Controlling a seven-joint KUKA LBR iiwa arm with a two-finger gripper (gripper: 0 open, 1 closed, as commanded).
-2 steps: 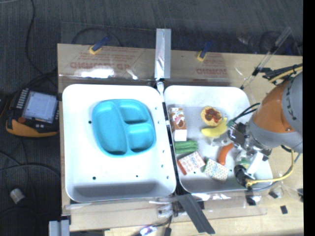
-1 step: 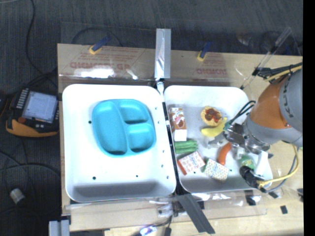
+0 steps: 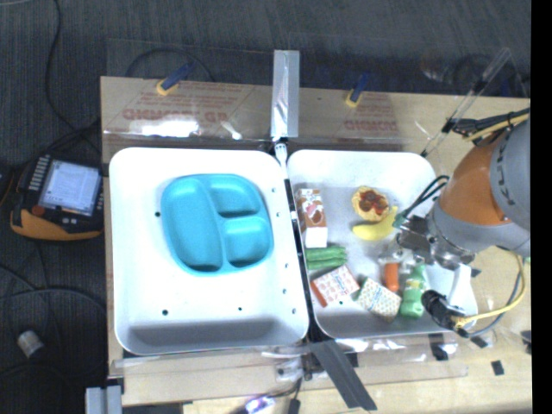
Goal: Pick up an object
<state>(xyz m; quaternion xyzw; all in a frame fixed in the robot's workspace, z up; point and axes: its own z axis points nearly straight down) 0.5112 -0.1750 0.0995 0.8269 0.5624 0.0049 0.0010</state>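
A blue divided tray (image 3: 217, 222) is seen in the left bin (image 3: 129, 257), well left of the gripper (image 3: 405, 257). Just left of it lies a yellow banana (image 3: 373, 230); an orange carrot (image 3: 392, 275) and green bottle (image 3: 413, 296) sit directly below. The claw's state cannot be told.

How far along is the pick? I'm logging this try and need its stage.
Done: the arm has reached into the right bin, with the tool low over the clutter by the carrot and green bottle. In hand: nothing visibly; the wrist hides the tip. Left: the grasp and lift. The banana, tart and cartons lie on the bin floor; the blue tray sits in the left bin.
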